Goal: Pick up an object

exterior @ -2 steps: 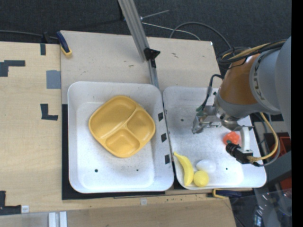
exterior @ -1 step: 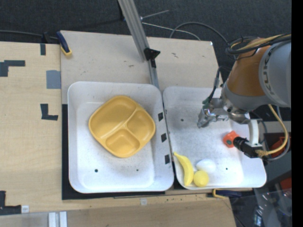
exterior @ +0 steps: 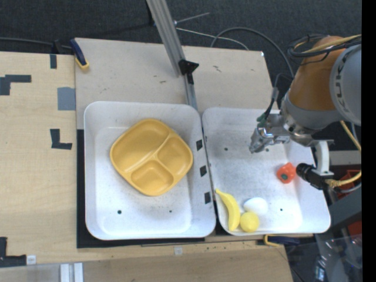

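End effector [exterior: 258,143] hangs over the right bin [exterior: 235,122], far half — finger state cannot be told. Nearest target: small orange toy [exterior: 285,173], right of it on the bin floor. Likely light, rigid plastic, rounded — may roll; grip across its middle.

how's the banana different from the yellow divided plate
The banana is a small curved fruit shape; the yellow divided plate is far larger, flat and split into three compartments. The banana lies in the right bin near its front corner, touching a yellow ball; the plate sits alone in the left bin. Both are yellow.
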Robot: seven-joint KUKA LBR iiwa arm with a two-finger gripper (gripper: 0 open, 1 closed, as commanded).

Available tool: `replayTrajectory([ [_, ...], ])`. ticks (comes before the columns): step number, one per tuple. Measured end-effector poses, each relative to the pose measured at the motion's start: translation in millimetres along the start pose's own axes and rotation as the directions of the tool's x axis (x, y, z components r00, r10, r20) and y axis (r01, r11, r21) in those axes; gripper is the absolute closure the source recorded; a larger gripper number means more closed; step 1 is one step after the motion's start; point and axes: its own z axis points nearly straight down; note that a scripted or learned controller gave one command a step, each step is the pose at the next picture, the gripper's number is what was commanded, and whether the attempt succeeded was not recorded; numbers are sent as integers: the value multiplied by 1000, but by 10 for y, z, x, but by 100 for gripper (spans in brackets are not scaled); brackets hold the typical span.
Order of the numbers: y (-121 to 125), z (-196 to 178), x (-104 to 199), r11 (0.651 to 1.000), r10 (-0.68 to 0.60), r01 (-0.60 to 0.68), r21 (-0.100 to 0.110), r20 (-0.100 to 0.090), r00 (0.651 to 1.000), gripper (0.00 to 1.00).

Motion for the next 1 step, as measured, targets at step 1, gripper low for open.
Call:
replayTrajectory([
  [1, 185, -127, 552, 1000, -6, 6, 2, -2, 1000, 100],
])
